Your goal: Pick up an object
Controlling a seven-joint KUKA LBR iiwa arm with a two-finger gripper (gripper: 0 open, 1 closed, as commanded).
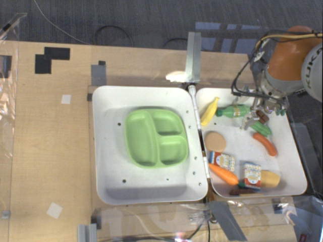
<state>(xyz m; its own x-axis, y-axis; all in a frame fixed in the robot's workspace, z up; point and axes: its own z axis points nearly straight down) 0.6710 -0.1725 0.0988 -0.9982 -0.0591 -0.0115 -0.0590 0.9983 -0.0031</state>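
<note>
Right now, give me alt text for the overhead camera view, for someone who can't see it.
A grey and orange robot arm reaches from the right, its gripper low over the right white bin, which holds toy food: a banana, green bottle, sausage, carrot and small cartons. The left white bin holds a green divided plate.

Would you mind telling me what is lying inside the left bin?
The left bin holds one green divided tray, its three compartments bare. Whatever lies beneath the tray is covered.
</note>
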